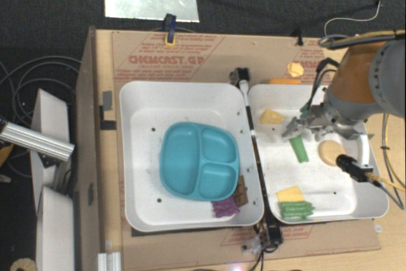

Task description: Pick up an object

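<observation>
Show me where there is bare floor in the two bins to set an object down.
Left white bin: bare strips along its far wall and left wall, around the teal divided plate. Its near right corner is crowded by a purple piece. Right white bin: a bare patch between the green stick and the yellow block; it is crowded under the gripper.

Arm [371, 82] cut off at right edge

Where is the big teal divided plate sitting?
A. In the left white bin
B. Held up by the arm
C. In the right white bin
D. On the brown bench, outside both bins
A: the big teal divided plate lies flat on the floor of the left white bin, with a small purple piece at its lower edge.
</observation>
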`<move>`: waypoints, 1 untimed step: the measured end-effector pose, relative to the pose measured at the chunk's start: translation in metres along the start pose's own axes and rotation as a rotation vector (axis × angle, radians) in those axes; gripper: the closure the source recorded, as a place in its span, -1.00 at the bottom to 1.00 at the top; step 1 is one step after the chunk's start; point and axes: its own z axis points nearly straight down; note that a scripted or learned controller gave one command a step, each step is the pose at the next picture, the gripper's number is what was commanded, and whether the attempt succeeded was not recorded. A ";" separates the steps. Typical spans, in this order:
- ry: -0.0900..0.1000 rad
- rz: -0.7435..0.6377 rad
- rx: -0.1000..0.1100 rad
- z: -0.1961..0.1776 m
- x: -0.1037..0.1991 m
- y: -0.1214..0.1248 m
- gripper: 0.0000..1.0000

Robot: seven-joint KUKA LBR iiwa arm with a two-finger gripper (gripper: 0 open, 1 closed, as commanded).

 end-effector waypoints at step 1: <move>-0.004 0.000 -0.013 0.024 -0.001 -0.002 -1.00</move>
